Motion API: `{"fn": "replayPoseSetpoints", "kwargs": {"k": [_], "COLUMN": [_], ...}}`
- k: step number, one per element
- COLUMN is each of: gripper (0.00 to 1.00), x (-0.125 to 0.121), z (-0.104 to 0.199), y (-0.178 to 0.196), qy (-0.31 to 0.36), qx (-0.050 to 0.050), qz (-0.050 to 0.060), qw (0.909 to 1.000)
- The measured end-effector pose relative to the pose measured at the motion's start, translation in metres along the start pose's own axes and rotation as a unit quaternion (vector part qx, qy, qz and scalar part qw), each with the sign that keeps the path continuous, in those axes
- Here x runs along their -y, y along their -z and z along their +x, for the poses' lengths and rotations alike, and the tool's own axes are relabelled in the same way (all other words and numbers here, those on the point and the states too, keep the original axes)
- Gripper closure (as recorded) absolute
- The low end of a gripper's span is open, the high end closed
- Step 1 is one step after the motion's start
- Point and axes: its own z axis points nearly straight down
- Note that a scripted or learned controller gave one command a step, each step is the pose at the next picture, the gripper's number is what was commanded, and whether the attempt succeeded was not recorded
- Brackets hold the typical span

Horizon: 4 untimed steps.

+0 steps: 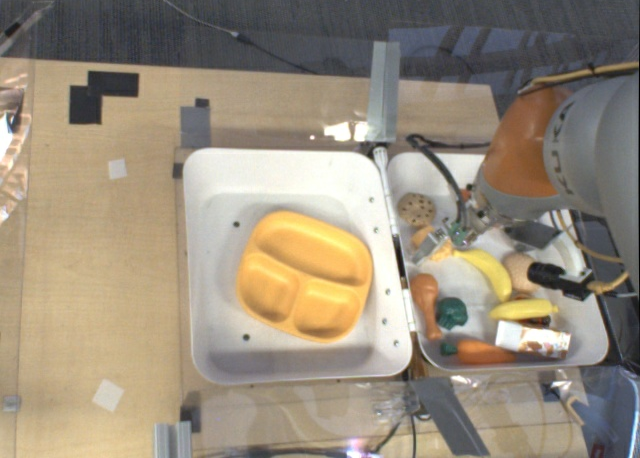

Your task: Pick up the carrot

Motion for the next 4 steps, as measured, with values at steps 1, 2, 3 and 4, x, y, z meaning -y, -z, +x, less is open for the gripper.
{"fn": "replayPoseSetpoints", "kwargs": {"k": [1,2,3,4], "gripper": [1.00,1.00,1.00,1.00], "x": [-0.004,-0.014,-0.088,-0.095], "z": [0.000,0.060,0.166,0.187], "y": [0.011,0.097,0.094,0.030], "qy": [0.005,-0.211,-0.256,-0.238], "qx": [0.001,-0.002,-0.003,-0.003], "qz": [-0.003,0.003,0.005,0.009], "qw": [1.0000,0.9775,0.9667,0.9711]}}
